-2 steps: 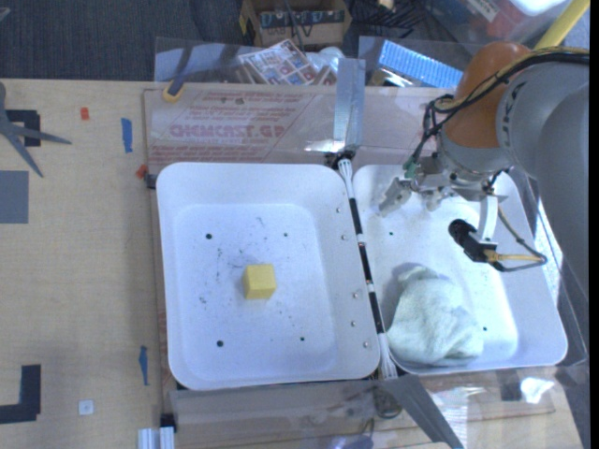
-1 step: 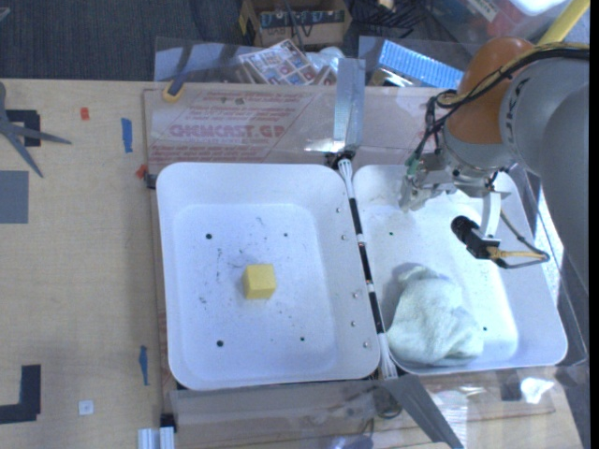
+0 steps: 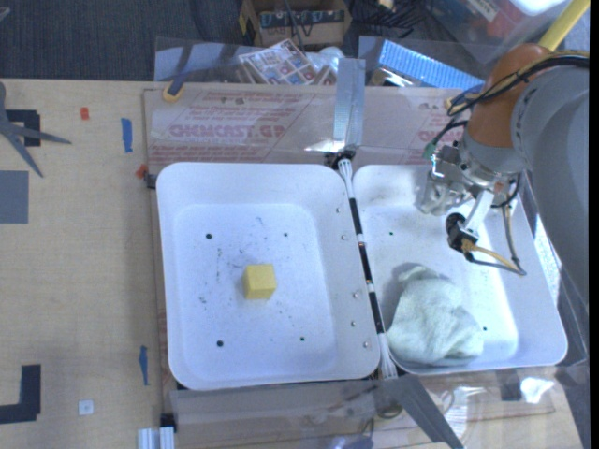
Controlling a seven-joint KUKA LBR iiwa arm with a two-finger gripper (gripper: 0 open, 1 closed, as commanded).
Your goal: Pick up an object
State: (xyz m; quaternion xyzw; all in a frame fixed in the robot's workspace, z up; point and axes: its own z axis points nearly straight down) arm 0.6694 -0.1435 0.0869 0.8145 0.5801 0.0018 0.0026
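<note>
The gripper (image 3: pixel 436 197) hovers over the right bin's (image 3: pixel 533 344) far edge; whether it is spread is unclear. A crumpled white cloth (image 3: pixel 432 318) lies near that bin's front-left corner. A yellow foam cube (image 3: pixel 260 282) sits mid left bin (image 3: pixel 187 195).
</note>
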